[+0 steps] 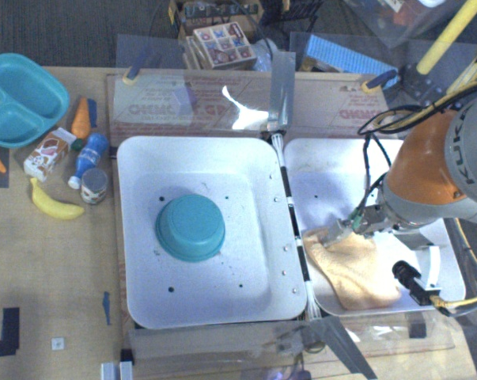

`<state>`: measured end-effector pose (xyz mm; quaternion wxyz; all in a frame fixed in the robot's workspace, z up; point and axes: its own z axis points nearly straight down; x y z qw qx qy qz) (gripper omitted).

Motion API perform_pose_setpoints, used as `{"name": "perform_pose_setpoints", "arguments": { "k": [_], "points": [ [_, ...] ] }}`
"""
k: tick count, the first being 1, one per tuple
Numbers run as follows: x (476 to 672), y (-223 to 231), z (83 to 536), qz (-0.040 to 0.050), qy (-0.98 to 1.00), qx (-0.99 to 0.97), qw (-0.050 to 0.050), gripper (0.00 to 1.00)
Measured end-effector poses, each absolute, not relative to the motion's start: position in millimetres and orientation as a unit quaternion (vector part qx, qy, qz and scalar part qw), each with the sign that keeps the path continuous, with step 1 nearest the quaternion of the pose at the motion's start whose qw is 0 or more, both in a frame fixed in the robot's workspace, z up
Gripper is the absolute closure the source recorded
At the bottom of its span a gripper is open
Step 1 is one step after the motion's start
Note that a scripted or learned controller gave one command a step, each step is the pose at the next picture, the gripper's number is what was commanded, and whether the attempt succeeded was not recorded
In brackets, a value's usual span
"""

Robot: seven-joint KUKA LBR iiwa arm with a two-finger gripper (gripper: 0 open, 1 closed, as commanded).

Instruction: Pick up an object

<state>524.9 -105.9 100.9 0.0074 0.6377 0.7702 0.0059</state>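
A tan cloth [355,274] lies crumpled in the front part of the right bin [321,172]. My gripper [341,229] is down in that bin at the cloth's upper left edge, touching or just over it. A teal upside-down bowl [191,226] rests in the middle of the left bin [143,172], well away from the arm. The grey and orange arm [428,172] reaches in from the right and hides the bin's right side.
On the bench to the left lie a teal divided tray [20,97], a banana [54,204], a small blue bottle [88,158], a can [94,186], a carton [47,153] and a carrot [81,117]. Boxes stand behind the bins.
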Motion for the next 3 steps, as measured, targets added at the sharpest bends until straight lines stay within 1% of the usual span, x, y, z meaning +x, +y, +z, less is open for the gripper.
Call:
{"name": "perform_pose_setpoints", "arguments": {
  "k": [1,2,3],
  "points": [
    [542.7,-100,90,0.0031,0.738,0.675,0.005,0.0],
    [543.9,-100,101,0.0053,0.737,0.676,0.006,1.0],
    [622.1,-77,185,-0.0002,0.737,0.676,0.001,1.0]
  ]
}}
